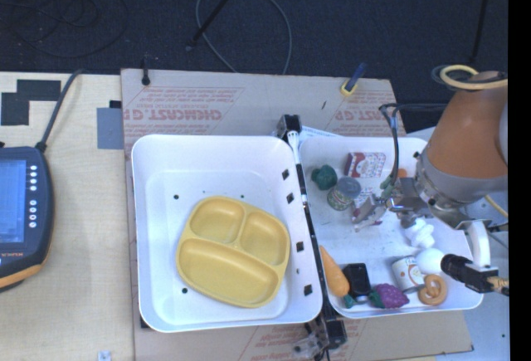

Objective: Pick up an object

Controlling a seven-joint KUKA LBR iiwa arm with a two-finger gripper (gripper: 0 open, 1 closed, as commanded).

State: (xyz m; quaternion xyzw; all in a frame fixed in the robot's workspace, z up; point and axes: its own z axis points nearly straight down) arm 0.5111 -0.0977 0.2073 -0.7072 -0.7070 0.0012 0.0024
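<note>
Yellow tray (pixel 233 251) sits alone in the left bin (pixel 158 185). The arm (pixel 469 139) hangs over the right bin (pixel 377 256), gripper (pixel 371 210) low by the can (pixel 342 193) and green ball (pixel 324 177). Jaws look slightly apart with nothing clearly between them; can't tell if they touch the can. A carrot (pixel 333 271), purple grapes (pixel 387 296) and pretzel (pixel 431 290) lie along the near edge.
</note>
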